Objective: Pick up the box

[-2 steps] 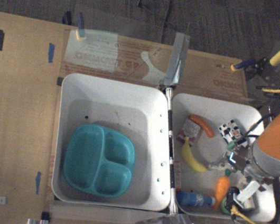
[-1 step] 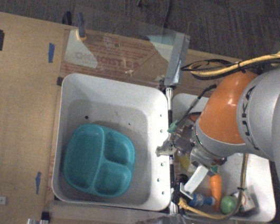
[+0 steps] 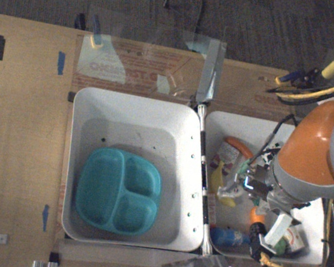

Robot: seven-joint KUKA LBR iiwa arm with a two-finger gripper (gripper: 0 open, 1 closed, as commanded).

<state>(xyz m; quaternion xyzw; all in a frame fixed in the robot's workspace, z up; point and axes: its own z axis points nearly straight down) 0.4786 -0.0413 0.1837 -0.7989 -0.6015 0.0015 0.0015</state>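
Box (image 3: 295, 240), partly hidden by the arm, at the right bin's (image 3: 251, 126) near right; end effector (image 3: 233, 187) beside a yellow item (image 3: 216, 175), its opening indiscernible.

Left bin (image 3: 75, 145) looks roomy: the teal divided plate (image 3: 120, 190) lies flat toward the lower part of the view, with bare floor open above it and along the right wall. Right bin (image 3: 246, 121) is tight, the grey-and-orange arm (image 3: 310, 155) hangs over most of it, tool (image 3: 234, 185) down among clutter. A yellow item (image 3: 216, 175) hugs the left wall, an orange-red packet (image 3: 238, 147) sits above it, a blue bottle (image 3: 228, 238) lies along the bottom edge
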